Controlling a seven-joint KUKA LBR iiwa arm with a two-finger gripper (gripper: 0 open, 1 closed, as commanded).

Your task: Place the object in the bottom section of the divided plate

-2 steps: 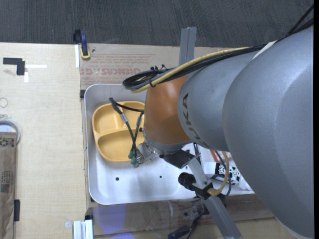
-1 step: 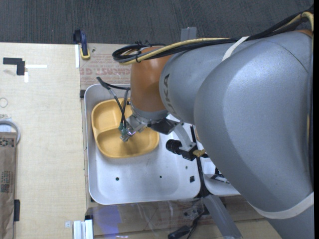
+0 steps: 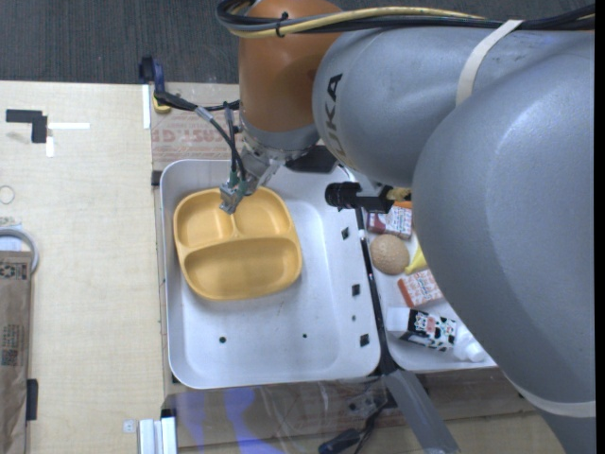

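A yellow divided plate [image 3: 236, 244] lies in the upper left of the left white bin [image 3: 274, 348]. It has two small sections at the top and one wide section [image 3: 241, 270] at the bottom, and I see nothing lying in them. My gripper [image 3: 231, 198] hangs over the plate's top edge, about where the ridge between the two small sections begins. Its tip is small and dark in the camera view, and I cannot make out any object in it. The orange band and grey arm cover most of the upper right.
The right bin [image 3: 430, 356] is largely hidden under the arm. In its visible strip lie a round tan bun-like item [image 3: 388, 253], red-and-white packets [image 3: 419, 288] and a black-and-white carton [image 3: 432, 329]. A pale wooden bench top [image 3: 76, 253] lies to the left.
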